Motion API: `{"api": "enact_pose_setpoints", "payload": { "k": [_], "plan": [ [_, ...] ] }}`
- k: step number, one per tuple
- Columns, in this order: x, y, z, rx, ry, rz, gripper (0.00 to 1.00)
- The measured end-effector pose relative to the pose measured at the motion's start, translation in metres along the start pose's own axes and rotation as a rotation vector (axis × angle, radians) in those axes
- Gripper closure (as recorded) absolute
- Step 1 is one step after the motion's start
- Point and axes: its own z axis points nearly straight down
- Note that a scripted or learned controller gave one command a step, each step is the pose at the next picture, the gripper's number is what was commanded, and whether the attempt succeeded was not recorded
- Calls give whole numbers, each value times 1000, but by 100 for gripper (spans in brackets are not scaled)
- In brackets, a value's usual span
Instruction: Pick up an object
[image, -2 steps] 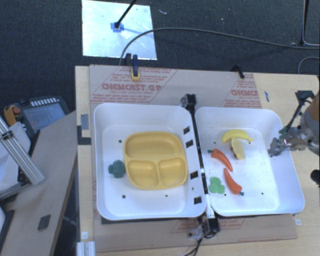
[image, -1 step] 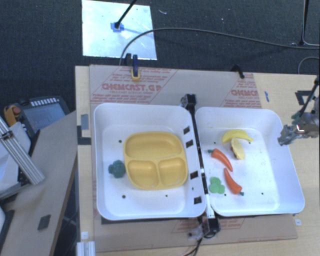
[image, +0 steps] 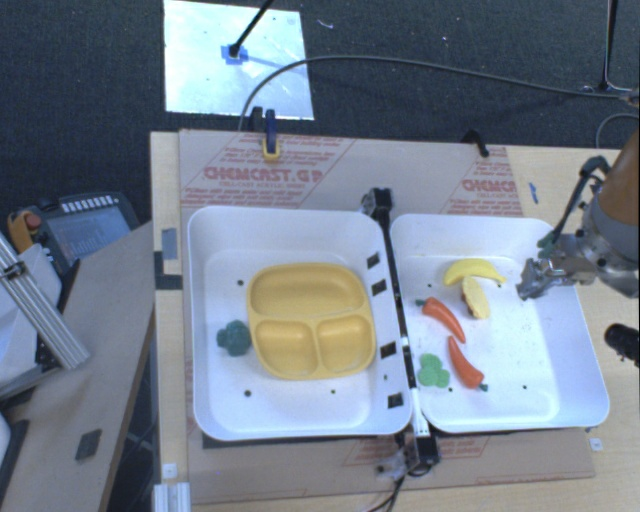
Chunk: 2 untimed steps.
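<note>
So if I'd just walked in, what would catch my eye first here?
Probably the big yellow plate with three sections, sitting in the middle of the left bin, with a small green broccoli beside it. Then the bright toy food in the right bin: a yellow banana, two orange carrots and a green piece. The grey arm's gripper hangs just right of the banana.

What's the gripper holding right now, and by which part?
Nothing is visibly held. The grey two-finger gripper hangs over the right white bin, beside but apart from the yellow banana and pale yellow slice; no object sits between its fingers.
</note>
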Motion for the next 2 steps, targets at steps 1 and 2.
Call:
{"api": "enact_pose_setpoints", "payload": {
  "k": [1, 2],
  "plan": [
    [48, 6, 13, -1, 0, 0, 100],
    [93, 5, 22, 0, 0, 0, 100]
  ]
}}
